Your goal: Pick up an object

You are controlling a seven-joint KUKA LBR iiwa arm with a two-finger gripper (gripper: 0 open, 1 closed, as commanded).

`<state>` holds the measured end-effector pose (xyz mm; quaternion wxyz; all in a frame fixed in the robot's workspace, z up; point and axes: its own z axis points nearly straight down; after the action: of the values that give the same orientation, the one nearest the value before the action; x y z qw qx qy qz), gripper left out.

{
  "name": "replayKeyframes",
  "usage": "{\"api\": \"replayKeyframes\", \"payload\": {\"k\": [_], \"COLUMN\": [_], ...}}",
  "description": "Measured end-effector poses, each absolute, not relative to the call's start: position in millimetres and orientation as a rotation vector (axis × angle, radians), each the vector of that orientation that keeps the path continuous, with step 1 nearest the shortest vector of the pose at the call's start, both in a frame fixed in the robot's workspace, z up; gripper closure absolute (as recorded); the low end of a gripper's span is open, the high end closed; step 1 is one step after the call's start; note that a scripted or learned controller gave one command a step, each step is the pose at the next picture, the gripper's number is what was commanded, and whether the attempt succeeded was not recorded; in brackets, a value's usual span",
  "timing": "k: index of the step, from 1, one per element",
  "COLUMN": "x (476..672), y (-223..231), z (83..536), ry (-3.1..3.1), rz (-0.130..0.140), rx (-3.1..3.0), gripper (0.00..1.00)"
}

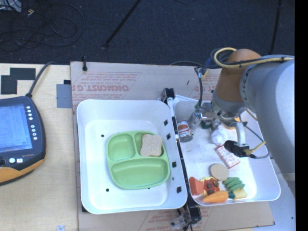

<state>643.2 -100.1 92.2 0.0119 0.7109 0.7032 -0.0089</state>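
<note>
The objects to pick from are lying in the right bin [269, 189], the one under the arm; a small can [184, 131] with a red label is sitting against that bin's left wall, near its far end; a white crumpled item [219, 137] is resting just right of the can, close beneath the wrist; a red and white packet [227, 156] is lying a little nearer the camera; a round tan disc [219, 171] is sitting below it; a cluster of toy food is crowding the near edge, with a red piece [196, 185], an orange carrot [216, 197], a green pod [234, 183] and a yellow bit [239, 193] lying close together, some touching.

The gripper [208, 121] is hanging low over the far part of the right bin, between the can and the white item; its tips are hiding among dark parts and cables, so how wide it is standing and whether it is grasping anything I cannot tell; the grey arm [269, 100] with its orange band [232, 83] is reaching in from the right.

In the left bin [91, 177] a green divided plate [137, 170] is lying flat, and a slice of bread [152, 145] is sitting in its far right compartment; on the bench to the left a handheld pendant [19, 134] with a lit blue screen is lying well apart from the bins.
</note>
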Motion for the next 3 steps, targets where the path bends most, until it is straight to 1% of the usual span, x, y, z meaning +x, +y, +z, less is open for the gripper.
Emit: {"api": "replayKeyframes", "payload": {"k": [1,2,3], "x": [643.1,643.3,643.2], "y": [-100.2,-103.0,-101.0], "z": [92.1,91.3,91.8], "ry": [2.192,2.197,2.194], "rz": [-0.027,-0.022,-0.026], "rx": [2.217,2.219,2.217], "gripper": [0.0,0.0,0.0]}}
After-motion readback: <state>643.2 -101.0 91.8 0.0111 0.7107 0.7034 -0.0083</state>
